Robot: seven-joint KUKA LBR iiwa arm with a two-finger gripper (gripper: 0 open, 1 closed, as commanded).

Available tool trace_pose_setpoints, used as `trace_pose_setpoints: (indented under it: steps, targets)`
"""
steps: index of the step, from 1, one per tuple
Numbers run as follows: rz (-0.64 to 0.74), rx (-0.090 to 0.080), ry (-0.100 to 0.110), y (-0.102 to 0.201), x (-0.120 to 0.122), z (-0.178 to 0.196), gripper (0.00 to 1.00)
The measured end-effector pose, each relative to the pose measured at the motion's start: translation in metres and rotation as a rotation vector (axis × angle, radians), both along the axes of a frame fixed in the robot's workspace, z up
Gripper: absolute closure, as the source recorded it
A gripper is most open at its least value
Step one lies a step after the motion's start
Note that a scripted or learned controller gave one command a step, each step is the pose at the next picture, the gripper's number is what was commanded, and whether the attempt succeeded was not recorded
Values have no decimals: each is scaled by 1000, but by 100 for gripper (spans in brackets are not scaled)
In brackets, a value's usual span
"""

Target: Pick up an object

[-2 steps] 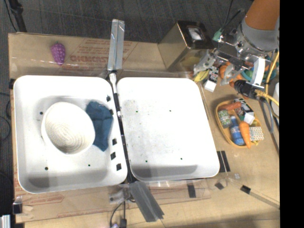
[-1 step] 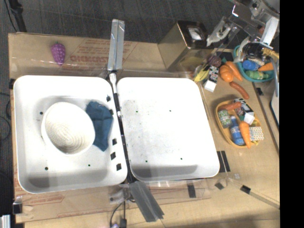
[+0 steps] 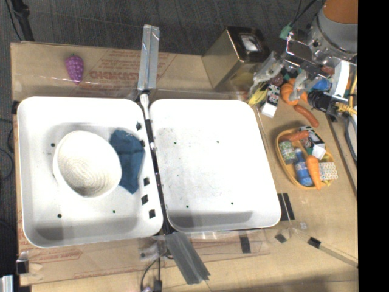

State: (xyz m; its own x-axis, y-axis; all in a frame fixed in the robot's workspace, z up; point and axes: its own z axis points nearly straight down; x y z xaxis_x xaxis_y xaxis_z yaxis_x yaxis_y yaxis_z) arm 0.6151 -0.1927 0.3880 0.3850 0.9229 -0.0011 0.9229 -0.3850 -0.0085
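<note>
Camera view gives me two bins: the right bin (image 3: 213, 163) bare, the left bin (image 3: 36, 224) with a white hat (image 3: 88, 163) touching a blue cloth (image 3: 129, 160). Nothing is picked yet, I judge; my gripper (image 3: 285, 78) sits off beyond the bins, too cluttered to tell its jaw state, arm cropped

place: robotics lab | evidence: two white bins (image 3: 200, 111) on taped cardboard bench (image 3: 115, 72), exposed wiring (image 3: 337, 102)
</note>
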Motion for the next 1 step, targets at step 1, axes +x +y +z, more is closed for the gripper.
trace_pose_setpoints:
  steps: [1]
  targets:
    - [-486,-4,-4,32,42,53,0]
